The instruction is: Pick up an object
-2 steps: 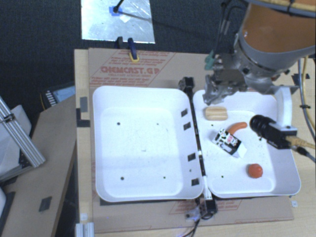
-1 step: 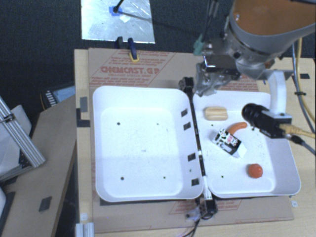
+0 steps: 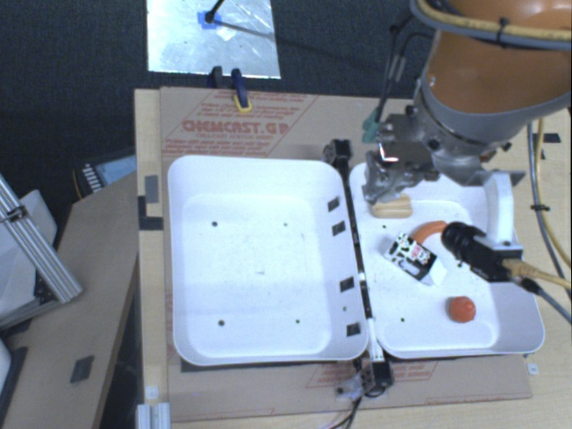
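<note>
1. The only writing I can read is "CHEMCAST", printed in red on the brown sheet that lies under both bins. The smaller red lines near it are too fine to make out.
2. The small black-and-white box in the right bin has a label with red marks, but its lettering is too small for me to read.
3. The pincer hangs at the rear of the right bin, right over the tan block. I cannot tell whether the pincer is open or closed, or whether it touches the block.
4. An orange curved piece lies just beside the tan block on its right, with the box near it towards the front. A red ball sits apart, nearer the front right corner.
5. The left bin is white with a few dark dots on its floor. Black clips join the two bins along their shared rim.
6. The desk is pale wood, and a blue and yellow clamp sits at its rear edge.
7. Behind the desk, the dark floor carries a silvery sheet with a scrap of blue tape. An aluminium rail leans in at the left.
</note>
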